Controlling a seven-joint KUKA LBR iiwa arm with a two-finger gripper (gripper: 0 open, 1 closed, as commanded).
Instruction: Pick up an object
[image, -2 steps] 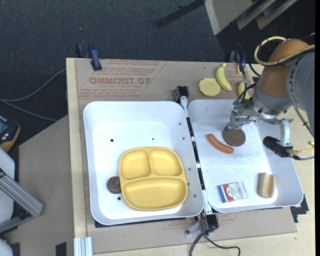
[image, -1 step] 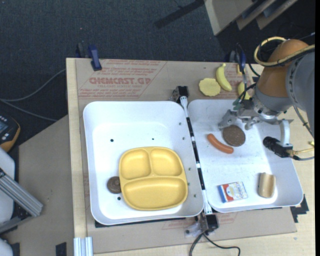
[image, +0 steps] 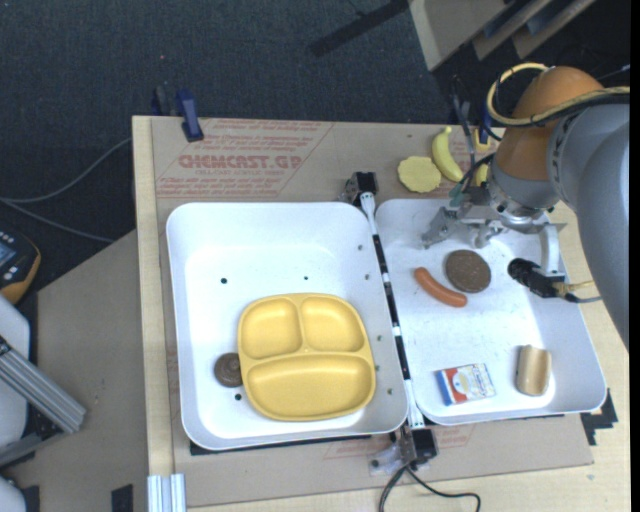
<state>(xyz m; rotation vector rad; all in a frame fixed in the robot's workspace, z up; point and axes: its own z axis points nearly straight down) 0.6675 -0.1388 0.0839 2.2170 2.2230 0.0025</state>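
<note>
My gripper (image: 462, 231) hangs over the far part of the right bin (image: 570, 330), just beyond a brown round disc (image: 467, 270). Its two grey fingers (image: 437, 229) are spread apart, with nothing between them, so it stands open. An orange-red sausage (image: 441, 287) lies left of the disc. Nearer the front lie a small printed box (image: 464, 383) and a tan roll (image: 533, 370). The grey arm with its orange band (image: 545, 110) comes in from the upper right.
The left bin (image: 200, 260) holds a yellow compartment plate (image: 303, 355) and a small brown disc (image: 229, 370). A banana (image: 447, 155) and a yellow slice (image: 420, 174) lie on the bench behind the right bin. A blue clamp (image: 187, 115) sits at the far left corner.
</note>
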